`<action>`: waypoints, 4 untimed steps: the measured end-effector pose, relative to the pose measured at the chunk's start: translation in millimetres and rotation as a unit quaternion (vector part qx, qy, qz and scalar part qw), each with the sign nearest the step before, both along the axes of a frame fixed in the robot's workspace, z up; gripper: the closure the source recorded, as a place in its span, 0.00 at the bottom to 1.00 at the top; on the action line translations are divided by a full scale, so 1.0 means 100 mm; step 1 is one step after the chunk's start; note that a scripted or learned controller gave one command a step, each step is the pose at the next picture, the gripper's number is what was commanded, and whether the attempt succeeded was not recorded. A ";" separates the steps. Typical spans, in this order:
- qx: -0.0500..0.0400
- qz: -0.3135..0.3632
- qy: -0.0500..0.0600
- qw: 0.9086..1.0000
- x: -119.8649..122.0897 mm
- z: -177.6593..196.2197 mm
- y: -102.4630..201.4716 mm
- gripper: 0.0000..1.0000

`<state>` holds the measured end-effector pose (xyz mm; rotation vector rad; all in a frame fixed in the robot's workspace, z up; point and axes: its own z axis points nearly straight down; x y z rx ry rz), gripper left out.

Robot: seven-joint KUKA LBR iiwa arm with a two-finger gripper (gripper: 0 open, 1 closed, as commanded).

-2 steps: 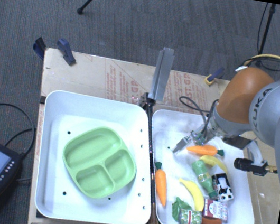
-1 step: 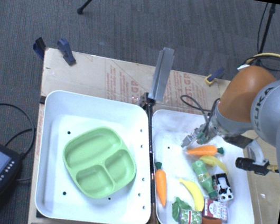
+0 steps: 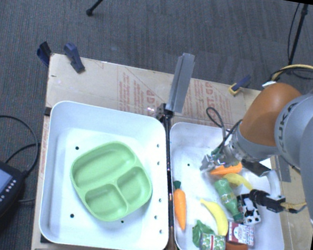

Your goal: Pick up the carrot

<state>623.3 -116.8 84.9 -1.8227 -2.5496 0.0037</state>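
Carrot (image 3: 179, 208) lies in the right bin (image 3: 199, 136), hard against that bin's left wall, just beside the divider between the two bins. Its long axis runs nearly straight up and down the view, tilted a little: the green leafy top points toward the far side of the bench, the narrow orange tip toward the near edge. It looks like smooth moulded plastic, a tapered cone.

Room around it is uneven. On its left the bin wall leaves almost no gap; on its right a strip of bare white floor separates it from a curved yellow banana (image 3: 216, 216). Near its tip sits a green-labelled can (image 3: 211, 242) with a red carton (image 3: 240, 233) beyond, both crowding the near right corner.

The gripper (image 3: 217, 161) hangs over the far middle of the right bin, well apart from the carrot, and an orange piece (image 3: 226, 169) sits right at its fingertips; whether the fingers are clenched on it or loose cannot be told at this size. A green bottle (image 3: 228, 197) and a small black-and-white toy (image 3: 251, 215) lie just below the gripper.

The left bin (image 3: 65, 117) holds a pale green divided tray (image 3: 111, 180), matte, with rounded corners and three compartments, and broad bare floor on every side.
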 end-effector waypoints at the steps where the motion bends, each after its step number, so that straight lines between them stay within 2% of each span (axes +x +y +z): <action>1: 0.000 0.000 0.000 1.000 0.00 0.00 0.00 0.00; 2: 0.007 0.028 0.000 1.000 -0.17 -0.01 -0.77 0.00; 3: -0.001 0.040 -0.003 0.999 0.22 1.33 -0.97 0.00; 4: 0.000 0.017 -0.001 1.000 0.22 0.03 -0.92 0.00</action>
